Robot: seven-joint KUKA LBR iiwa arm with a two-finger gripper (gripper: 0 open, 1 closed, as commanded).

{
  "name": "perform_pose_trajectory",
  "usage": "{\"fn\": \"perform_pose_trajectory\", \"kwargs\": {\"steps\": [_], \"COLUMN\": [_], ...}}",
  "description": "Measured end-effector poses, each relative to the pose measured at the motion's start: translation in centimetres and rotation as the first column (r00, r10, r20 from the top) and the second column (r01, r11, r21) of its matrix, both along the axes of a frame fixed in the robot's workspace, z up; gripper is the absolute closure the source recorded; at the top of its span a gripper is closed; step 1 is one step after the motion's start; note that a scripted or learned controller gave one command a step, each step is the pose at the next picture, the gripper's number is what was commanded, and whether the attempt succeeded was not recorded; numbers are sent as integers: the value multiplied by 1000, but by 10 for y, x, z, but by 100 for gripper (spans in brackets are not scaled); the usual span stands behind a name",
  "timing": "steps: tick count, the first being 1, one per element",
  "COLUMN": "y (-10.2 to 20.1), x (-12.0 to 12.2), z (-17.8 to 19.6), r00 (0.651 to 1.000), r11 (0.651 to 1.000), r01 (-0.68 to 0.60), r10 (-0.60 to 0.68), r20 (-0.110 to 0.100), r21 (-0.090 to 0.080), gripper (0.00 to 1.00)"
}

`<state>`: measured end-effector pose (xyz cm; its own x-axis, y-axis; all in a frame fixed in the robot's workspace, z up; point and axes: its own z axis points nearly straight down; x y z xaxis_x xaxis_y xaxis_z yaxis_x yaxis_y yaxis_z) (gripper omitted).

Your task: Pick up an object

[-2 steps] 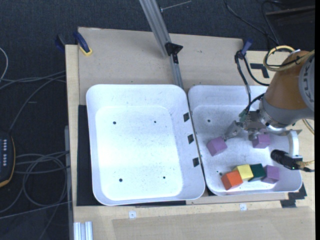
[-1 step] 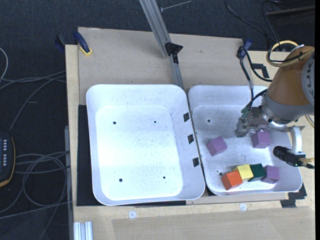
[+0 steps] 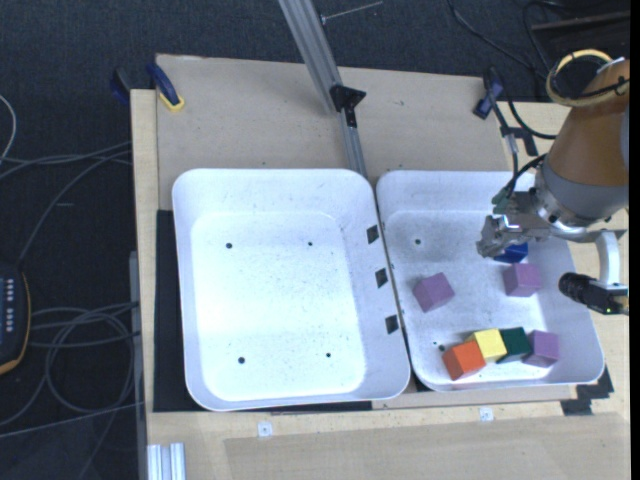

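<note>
My gripper (image 3: pixel 501 236) hangs over the upper right part of the right bin (image 3: pixel 400 218). A small blue block (image 3: pixel 516 253) peeks out just below and to the right of it, partly hidden by it. One purple block (image 3: pixel 522 279) lies just below the blue one. Another purple block (image 3: pixel 433 291) sits near the bin's middle. Along the bin's front edge lie an orange block (image 3: pixel 463 359), a yellow block (image 3: pixel 489 344), a green block (image 3: pixel 515 342) and a third purple block (image 3: pixel 545 346) in a row.
The left bin (image 3: pixel 200 268) stands beside the right one, with a ridge and black clips (image 3: pixel 381 277) between them. A slanted metal pole (image 3: pixel 320 58) rises behind the bins. Blue clamps (image 3: pixel 165 86) grip the bench's far corners.
</note>
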<state>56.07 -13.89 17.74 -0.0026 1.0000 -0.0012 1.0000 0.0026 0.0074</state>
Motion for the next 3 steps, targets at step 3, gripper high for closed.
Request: {"fn": "perform_pose_trajectory", "kwargs": {"steps": [3], "y": [107], "x": [15], "z": [41], "r00": [1000], "r11": [1000], "r01": [-4], "r10": [4], "r20": [-8], "r21": [4], "gripper": [100]}}
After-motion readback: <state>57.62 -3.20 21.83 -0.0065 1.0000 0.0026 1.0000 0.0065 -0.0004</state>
